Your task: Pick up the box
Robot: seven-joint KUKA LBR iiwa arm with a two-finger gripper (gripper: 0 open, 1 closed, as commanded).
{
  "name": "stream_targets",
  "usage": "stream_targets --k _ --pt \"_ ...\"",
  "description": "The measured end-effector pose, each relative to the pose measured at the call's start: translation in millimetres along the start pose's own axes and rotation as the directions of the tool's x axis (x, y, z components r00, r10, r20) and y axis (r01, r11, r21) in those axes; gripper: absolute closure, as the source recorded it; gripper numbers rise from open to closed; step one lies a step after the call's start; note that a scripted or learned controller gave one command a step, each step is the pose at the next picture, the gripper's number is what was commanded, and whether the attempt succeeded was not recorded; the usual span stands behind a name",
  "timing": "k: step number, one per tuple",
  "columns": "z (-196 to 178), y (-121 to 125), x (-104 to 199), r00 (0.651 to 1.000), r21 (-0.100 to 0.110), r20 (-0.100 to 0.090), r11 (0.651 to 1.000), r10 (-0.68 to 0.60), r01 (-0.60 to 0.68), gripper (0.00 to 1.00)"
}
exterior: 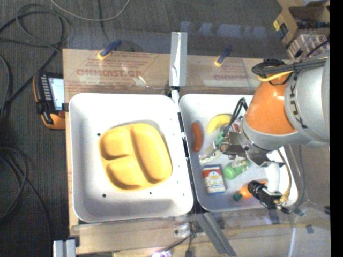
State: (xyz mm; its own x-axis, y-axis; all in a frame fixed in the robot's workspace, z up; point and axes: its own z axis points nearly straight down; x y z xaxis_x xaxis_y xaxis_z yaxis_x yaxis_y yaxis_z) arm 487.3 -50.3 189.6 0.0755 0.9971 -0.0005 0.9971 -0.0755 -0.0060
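Orange-banded arm over right bin [188,143] | claw [228,142] low among clutter, grip state cannot be told | box [214,179] flat just below-left of claw, apart from it | green item [236,170] beside box | yellow tray [136,155] far left of claw, in left bin [80,143]

Even, fairly bright overhead light falls on both white bins [80,143], whose walls verge on overexposure. Shadows are soft and short, pooling under the arm [284,111] at right. The dark carpet [32,208] at left loses detail. Focus is slightly soft throughout, with mild grain.
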Motion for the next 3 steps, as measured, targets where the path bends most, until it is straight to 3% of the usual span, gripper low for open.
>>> stream_targets --k 1,2,3 --pt "-6 44 13 0.997 -0.003 0.003 0.997 0.082 -0.082 0.0" --pt "95 1 -43 0.993 -0.005 -0.001 0.993 -0.116 0.116 0.0" --pt "87 2 -41 0.993 -0.005 -0.003 0.993 -0.117 0.117 1.0"
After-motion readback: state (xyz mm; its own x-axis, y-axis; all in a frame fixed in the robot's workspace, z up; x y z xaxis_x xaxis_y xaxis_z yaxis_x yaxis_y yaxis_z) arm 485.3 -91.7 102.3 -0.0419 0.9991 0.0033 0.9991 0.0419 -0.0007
